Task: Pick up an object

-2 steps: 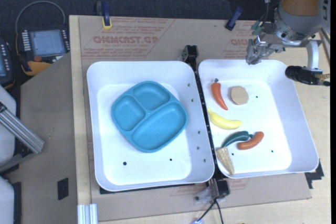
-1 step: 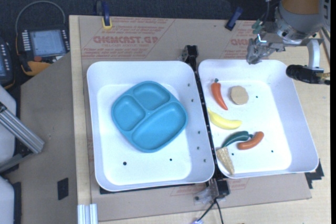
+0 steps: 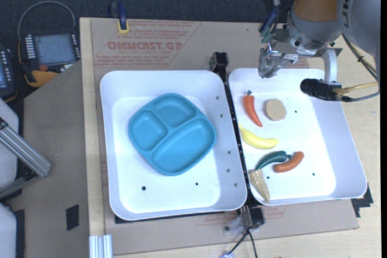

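The pincer (image 3: 268,69) hangs over the far left corner of the right bin (image 3: 338,154); whether it is released or clenched cannot be told, and nothing shows in its grip. Below it in that bin lie a red chili (image 3: 252,110), a tan round biscuit (image 3: 276,109), a banana (image 3: 259,139), a green pepper (image 3: 271,159), a sausage (image 3: 288,162) and a wafer cone (image 3: 259,183). The left bin (image 3: 121,178) bears a blue divided plate (image 3: 172,133). Both bins rest on a brown board (image 3: 91,130). A small screen (image 3: 54,48) sits at far left.
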You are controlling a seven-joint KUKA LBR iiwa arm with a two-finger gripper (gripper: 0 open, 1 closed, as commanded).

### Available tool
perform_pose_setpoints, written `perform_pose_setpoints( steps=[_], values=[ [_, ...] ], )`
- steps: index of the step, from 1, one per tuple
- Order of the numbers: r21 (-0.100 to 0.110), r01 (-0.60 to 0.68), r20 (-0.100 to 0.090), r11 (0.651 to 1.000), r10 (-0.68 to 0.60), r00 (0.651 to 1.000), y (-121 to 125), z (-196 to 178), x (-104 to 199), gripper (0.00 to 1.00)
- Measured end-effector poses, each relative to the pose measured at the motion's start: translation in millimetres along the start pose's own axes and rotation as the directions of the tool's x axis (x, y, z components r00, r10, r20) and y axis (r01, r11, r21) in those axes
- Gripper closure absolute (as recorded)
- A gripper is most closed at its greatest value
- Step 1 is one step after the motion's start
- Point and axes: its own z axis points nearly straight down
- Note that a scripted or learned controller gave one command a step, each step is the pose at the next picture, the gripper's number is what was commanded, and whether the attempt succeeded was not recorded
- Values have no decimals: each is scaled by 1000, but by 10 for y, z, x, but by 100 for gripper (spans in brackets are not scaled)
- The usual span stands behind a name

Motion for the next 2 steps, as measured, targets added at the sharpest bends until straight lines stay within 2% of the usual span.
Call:
perform_pose_setpoints(
  steps=[2],
  values=[
    [0, 0, 0, 1000, 0, 1000, -202, 77, 1085, 100]
  ],
)
